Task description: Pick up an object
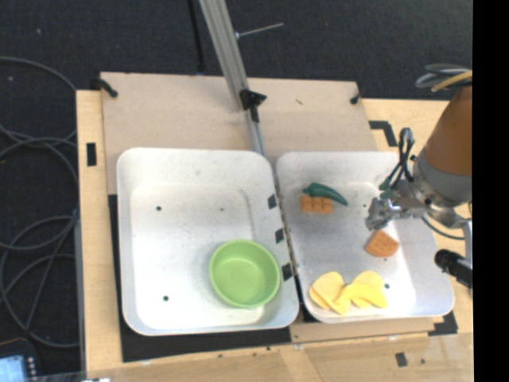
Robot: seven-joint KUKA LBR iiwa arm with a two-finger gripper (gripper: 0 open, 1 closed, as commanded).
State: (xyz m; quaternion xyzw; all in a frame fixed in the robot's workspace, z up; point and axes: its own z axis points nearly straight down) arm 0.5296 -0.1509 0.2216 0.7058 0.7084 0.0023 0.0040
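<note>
Green bowl (pixel 244 272) in L bin (pixel 143 213)

We record one fixed camera, mounted above the bench (pixel 199 110), looking down at a slant on both white bins (pixel 143 213), arm (pixel 449 146) entering from right.

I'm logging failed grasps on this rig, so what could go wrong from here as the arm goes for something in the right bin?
1. The gripper hangs just above the orange piece, near its upper edge; closing there might clip or push it aside.
2. That piece looks low and rounded, so it may slip.
3. The yellow pieces overlap in a heap near the right bin's front wall; a grasp there may lift several or none.
</note>
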